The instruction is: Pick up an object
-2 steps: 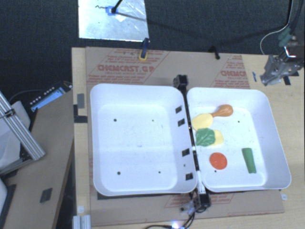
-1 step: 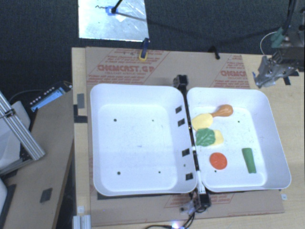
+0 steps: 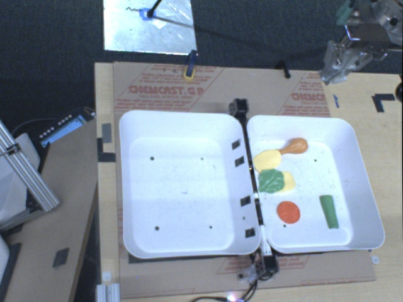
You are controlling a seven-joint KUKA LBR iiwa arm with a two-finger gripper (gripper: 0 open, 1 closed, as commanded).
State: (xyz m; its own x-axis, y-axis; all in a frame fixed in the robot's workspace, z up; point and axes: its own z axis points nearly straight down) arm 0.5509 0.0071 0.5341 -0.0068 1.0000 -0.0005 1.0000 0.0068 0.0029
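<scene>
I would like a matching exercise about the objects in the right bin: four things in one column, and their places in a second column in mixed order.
Things:
1. round red-orange disc
2. green stick-shaped piece
3. orange-brown drumstick-shaped toy
4. green leafy piece

Places:
A. toward the far wall of the right white bin
B. nearest the bin's right wall
C. lying partly on a yellow piece
D. near the front, just below the leafy piece

Pairs: 1-D, 2-B, 3-A, 4-C
</scene>
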